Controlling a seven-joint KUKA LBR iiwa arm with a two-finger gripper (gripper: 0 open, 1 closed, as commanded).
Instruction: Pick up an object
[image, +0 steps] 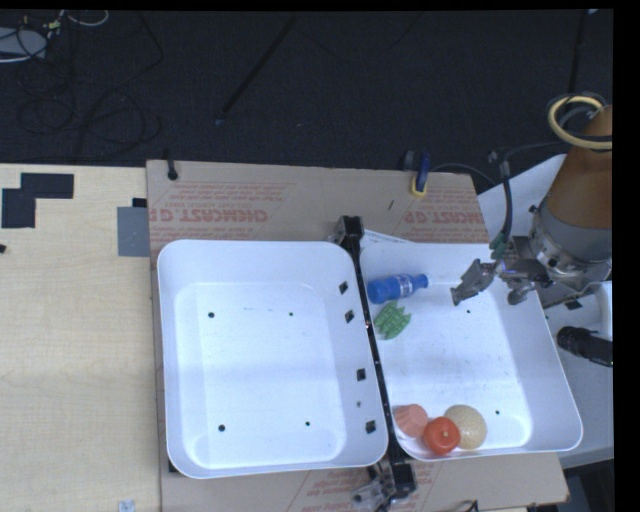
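Overhead, slanted look at two white bins on a bench. Pincer (482, 280) spread, holding nothing, poised over right bin (520, 380), near its far wall. Blue bottle (396, 288) just beside the centre divider (365, 330), green piece (392, 321) touching below. Likely risk: bottle rolling off under closing fingers, or divider blocking. Red ball (441, 435), tan ball (466, 425), pink piece (409, 419) clustered at near wall.

The bench (70, 330) is covered in pale wood. A cardboard sheet (260, 205) is laid on it, and two white bins are set on the sheet: the left bin (262, 262) beside the right bin (545, 370).
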